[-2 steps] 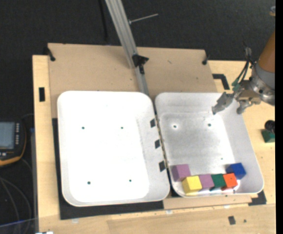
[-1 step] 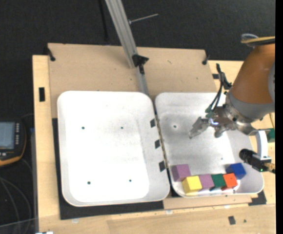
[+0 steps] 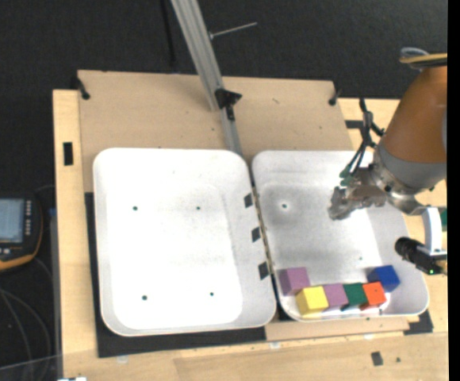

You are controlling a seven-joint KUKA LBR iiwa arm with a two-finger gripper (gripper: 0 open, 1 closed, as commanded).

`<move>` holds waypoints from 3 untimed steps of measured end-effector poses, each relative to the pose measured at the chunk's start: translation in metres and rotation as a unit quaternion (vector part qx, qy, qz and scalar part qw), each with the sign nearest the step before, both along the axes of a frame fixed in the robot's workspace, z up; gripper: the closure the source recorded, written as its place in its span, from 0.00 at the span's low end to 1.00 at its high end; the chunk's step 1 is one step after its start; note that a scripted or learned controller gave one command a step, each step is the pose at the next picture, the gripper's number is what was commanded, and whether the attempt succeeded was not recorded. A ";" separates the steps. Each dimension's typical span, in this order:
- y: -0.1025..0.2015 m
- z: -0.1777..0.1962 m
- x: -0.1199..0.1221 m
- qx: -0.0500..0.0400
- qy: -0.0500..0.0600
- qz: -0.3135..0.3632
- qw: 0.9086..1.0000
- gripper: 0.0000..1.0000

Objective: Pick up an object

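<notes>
Several small blocks lie along the front edge of the right bin (image 3: 309, 181): a purple one (image 3: 295, 279), a yellow one (image 3: 312, 299), a lilac one (image 3: 335, 295), a green one (image 3: 354, 294), an orange one (image 3: 373, 294) and a blue one (image 3: 385, 276). My gripper (image 3: 343, 205) hangs over the right bin's middle right, well behind the row of blocks. The arm's orange band (image 3: 420, 117) rises above it at the right. I see nothing between the fingers.
The left bin (image 3: 174, 236) lies beside the right one, with dark clips (image 3: 255, 232) along the shared edge. A slanted metal rail (image 3: 206, 62) runs from the top to the bins' back. A handheld pendant (image 3: 4, 228) lies off the bench at the left.
</notes>
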State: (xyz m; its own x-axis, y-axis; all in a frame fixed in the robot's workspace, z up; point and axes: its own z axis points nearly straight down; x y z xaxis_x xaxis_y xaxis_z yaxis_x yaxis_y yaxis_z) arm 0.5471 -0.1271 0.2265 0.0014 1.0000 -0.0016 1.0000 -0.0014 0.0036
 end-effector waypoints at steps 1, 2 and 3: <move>0.057 0.101 -0.030 0.001 -0.004 0.004 1.000 1.00; 0.151 0.144 -0.038 0.002 -0.002 0.007 1.000 1.00; 0.227 0.168 -0.048 0.002 0.000 0.006 1.000 1.00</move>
